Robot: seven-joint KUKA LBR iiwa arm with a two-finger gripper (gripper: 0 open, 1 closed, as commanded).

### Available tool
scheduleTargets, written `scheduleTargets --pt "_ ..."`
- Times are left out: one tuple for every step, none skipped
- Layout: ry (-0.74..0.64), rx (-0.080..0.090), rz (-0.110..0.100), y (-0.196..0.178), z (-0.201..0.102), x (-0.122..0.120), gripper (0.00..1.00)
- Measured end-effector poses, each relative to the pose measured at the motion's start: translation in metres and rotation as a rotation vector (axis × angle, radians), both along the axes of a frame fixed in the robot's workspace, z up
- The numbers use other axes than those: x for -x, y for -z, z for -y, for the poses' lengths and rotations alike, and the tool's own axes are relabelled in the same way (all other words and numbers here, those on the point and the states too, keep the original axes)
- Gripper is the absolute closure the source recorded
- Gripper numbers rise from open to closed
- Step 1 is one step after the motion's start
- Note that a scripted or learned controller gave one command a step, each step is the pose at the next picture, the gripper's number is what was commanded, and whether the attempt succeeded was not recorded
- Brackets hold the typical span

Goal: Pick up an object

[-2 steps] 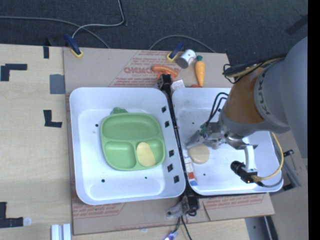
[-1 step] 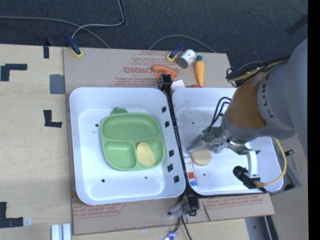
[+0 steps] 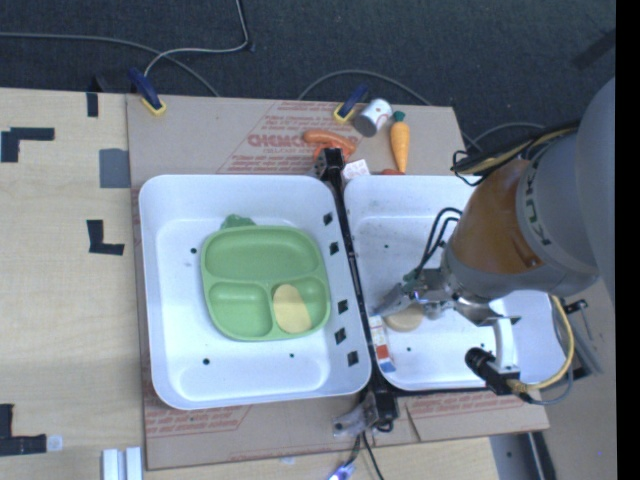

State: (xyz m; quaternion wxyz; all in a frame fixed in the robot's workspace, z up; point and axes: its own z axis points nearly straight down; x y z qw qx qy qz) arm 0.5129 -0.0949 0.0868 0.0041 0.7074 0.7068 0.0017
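A green divided plate (image 3: pixel 262 278) lies in the left bin (image 3: pixel 170 268), with a pale yellow piece (image 3: pixel 291 309) in its lower right compartment. In the right bin (image 3: pixel 400 213) my gripper (image 3: pixel 412 300) reaches down to the floor near the bin's left wall. A tan, rounded object (image 3: pixel 404 319) lies right under and in front of it. The wrist hides the fingertips, so I cannot tell whether they touch that object. A small red and white item (image 3: pixel 380 346) lies against the bin's front left corner.
Behind the bins on the cardboard lie a toy carrot (image 3: pixel 399 144), an orange sausage-like item (image 3: pixel 329 140), a small grey cylinder (image 3: pixel 375 116) and blue-yellow clamps (image 3: pixel 146 91). Black clips run along the divider between the bins. The arm's grey body covers the right bin's right side.
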Motion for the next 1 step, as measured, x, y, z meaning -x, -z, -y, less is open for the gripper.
scheduleTargets --pt "0.0 -0.001 -0.002 -0.0092 -0.0003 0.0001 1.0"
